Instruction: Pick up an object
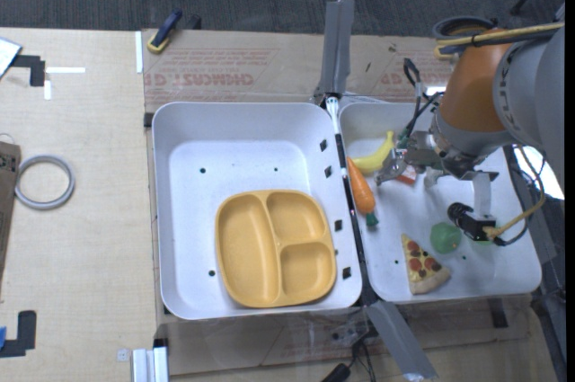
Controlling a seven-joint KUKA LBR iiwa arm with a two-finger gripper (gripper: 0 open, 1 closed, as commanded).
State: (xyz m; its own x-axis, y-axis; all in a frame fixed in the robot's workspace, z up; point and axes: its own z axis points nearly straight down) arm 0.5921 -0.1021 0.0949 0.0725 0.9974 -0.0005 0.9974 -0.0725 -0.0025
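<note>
**Hovering over the right bin**

Lying nearest the camera in the right bin (503, 277) is a pizza slice (422, 263), with a green ball (444, 236) just beyond it. Further back, a carrot (361, 189) rests along the bin's left wall, a banana (375, 155) behind it. The gripper (406, 166) hangs beside the banana; whether it is open or closed cannot be told. A yellow divided plate (274, 247) sits in the left bin (180, 191).

Grey arm reaching in from the right, orange-banded wrist bending downward, gripper (402, 171) hanging low, pointing leftward
</note>
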